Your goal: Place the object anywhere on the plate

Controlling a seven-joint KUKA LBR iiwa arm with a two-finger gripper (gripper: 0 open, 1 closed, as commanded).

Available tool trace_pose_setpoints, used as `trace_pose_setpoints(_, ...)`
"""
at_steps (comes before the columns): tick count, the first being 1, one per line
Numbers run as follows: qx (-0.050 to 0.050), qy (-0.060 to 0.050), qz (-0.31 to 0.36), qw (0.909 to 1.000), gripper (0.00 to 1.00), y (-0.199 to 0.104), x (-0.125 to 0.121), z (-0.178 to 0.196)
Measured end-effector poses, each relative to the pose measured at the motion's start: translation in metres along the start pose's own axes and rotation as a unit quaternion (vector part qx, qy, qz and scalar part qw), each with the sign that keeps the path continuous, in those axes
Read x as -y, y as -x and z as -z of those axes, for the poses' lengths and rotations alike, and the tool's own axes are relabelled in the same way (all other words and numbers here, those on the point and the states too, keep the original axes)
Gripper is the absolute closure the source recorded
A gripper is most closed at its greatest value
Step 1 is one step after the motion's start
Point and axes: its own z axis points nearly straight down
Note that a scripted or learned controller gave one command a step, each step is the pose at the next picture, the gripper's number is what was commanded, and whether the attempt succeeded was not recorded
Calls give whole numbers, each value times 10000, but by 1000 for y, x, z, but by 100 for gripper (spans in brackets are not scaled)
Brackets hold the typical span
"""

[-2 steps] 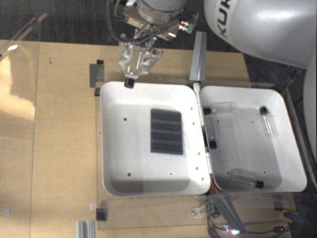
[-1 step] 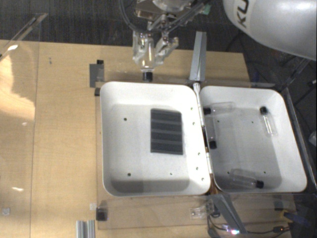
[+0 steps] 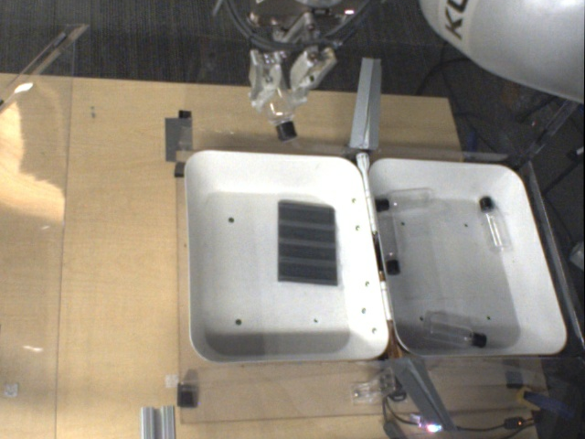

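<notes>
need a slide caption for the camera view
Gripper hovers past the left bin's dark ribbed plate; clear black-capped vials lie in the right bin.

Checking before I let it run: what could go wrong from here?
The tool hangs beyond the left bin's far rim, not over the dark ribbed plate; a release here drops the clear tube onto the bench. The tube seems gripped near one end, so it may slip. Round, it could roll off the plate.

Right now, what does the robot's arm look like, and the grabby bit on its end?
The arm is a fat, rounded, shiny grey tube with big black letters on it, partly cut off at the picture's edge. The end effector is small and made of pale metal, with dark cables looping above it.
</notes>
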Motion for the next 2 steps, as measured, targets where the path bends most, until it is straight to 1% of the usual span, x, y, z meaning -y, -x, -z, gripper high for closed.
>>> trace_pose_setpoints(1,2,3,1433,9897,100,12,1,-1)
trace_pose_setpoints(2,6,24,3693,9293,100,11,1,-44)
